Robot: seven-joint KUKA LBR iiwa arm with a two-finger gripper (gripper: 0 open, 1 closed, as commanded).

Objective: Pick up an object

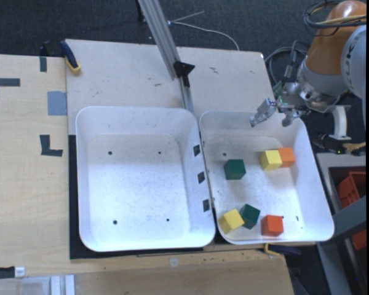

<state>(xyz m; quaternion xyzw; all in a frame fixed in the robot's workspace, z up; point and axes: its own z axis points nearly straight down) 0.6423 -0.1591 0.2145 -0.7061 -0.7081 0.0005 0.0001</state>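
The right bin [307,165] holds several small blocks. A green cube [234,169] lies near its middle, with a yellow cube [270,160] touching an orange cube [286,157] to its right. Along the front lie a yellow cube [232,219], a dark green cube [250,215] and an orange-red cube [271,225]. My gripper [273,115] hangs over the bin's back rim, above and behind the yellow and orange pair. Its two fingers are spread apart, with nothing between them.
The left bin [89,165] stands beside the right one, sharing a middle wall. A slanted metal bar [166,42] rises behind the bins. A yellow-tipped clamp [70,58] lies at the back left. Cables [277,66] trail near the arm.
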